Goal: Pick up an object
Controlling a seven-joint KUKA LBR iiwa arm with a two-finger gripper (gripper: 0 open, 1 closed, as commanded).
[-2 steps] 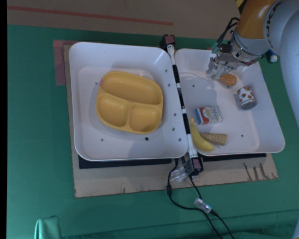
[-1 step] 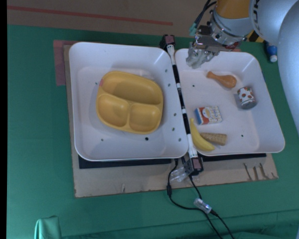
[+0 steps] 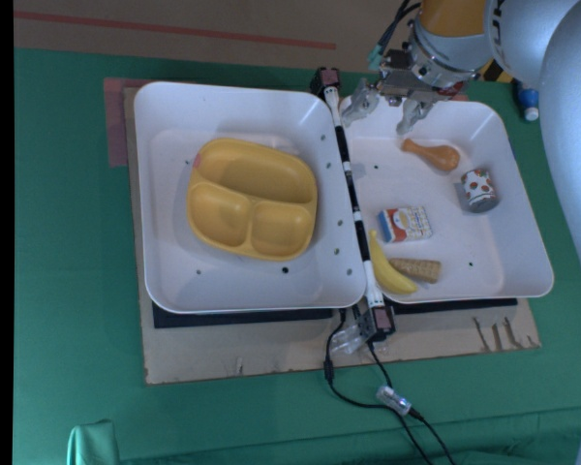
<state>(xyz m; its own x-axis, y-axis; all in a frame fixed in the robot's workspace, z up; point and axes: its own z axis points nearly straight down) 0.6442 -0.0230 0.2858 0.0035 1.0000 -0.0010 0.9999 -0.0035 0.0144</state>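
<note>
Robot pincer (image 3: 385, 105), fingers spread and holding nothing, hovers above the right bin (image 3: 504, 250) (near a toy drumstick (image 3: 432, 153)).

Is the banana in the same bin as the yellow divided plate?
No. The banana lies in the right bin, while the yellow divided plate sits in the left bin.

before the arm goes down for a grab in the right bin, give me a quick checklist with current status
1. Fingers spread: ok, gripper is open with nothing between them.
2. Target close: ok, drumstick lies just below the gripper.
3. Drumstick free of neighbours: ok, the can sits apart.
4. Banana and cone: not ok, touching.
5. Height above the right bin: cannot tell.
</note>
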